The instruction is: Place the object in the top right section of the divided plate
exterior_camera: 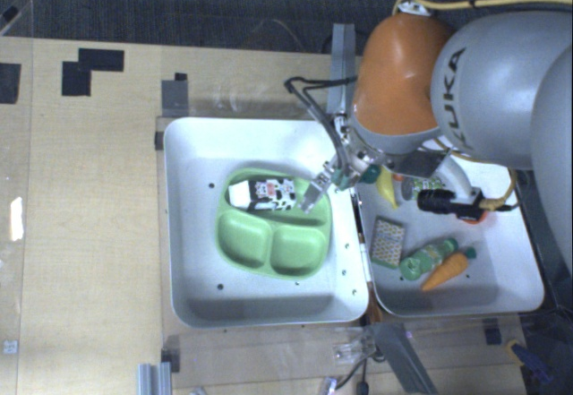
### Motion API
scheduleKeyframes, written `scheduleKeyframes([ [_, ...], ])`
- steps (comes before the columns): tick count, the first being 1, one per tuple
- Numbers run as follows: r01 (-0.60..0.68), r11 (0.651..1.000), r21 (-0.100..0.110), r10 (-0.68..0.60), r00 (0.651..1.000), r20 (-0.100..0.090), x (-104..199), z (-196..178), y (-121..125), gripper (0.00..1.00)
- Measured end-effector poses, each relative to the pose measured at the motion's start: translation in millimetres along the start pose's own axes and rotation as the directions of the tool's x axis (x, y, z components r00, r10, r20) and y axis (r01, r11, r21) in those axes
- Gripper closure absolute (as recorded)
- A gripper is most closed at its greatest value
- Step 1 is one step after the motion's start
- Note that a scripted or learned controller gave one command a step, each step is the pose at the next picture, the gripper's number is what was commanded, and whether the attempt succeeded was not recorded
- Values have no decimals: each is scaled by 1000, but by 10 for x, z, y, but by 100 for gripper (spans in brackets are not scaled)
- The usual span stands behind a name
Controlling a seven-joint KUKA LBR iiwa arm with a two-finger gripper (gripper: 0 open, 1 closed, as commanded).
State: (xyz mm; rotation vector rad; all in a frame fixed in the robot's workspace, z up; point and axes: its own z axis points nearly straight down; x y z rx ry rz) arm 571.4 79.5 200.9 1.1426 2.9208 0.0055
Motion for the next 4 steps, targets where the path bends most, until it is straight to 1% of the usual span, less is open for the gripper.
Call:
scheduleKeyframes([
  [1, 262, 965, -1, -262, 965, 1, -69, -58, -176, 0],
  [2, 261, 965, -7, -261, 965, 7, -78, -177, -152, 100],
  [3, 367, 930, -1, -367, 930, 6, -365, -779, -774, 100],
  [4, 434, 901, -1, -434, 901, 5, -826, -1027, -475, 100],
])
